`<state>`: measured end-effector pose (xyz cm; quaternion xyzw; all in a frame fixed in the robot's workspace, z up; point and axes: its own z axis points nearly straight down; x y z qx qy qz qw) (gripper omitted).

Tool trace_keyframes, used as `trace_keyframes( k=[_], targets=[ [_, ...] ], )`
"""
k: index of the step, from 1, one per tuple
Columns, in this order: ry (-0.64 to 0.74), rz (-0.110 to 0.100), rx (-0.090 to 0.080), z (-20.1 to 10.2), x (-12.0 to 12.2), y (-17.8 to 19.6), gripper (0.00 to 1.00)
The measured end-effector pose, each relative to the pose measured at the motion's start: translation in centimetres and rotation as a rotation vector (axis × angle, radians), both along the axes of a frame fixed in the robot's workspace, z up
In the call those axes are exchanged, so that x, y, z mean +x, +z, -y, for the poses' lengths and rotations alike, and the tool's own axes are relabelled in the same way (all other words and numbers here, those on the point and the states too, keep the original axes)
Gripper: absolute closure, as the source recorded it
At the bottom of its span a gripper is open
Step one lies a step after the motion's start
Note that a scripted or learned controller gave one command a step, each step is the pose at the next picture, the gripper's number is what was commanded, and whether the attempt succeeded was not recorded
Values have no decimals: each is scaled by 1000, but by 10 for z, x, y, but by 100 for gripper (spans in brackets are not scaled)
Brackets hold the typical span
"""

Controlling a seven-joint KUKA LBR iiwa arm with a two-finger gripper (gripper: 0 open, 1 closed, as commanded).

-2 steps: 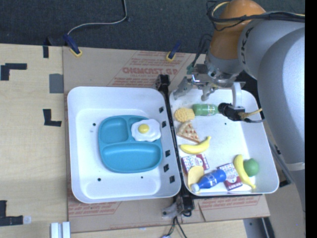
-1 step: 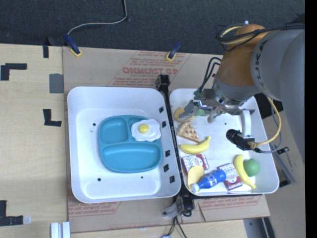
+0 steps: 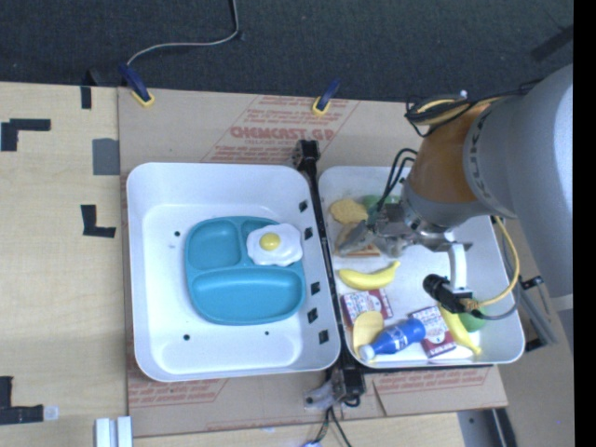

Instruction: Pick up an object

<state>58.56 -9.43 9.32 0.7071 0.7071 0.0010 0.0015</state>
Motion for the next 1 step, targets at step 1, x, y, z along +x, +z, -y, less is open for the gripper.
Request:
trace_keyframes(
  k=[1],
  targets=[
    [2,3,-1,5,-26,-7,0]
  ],
)
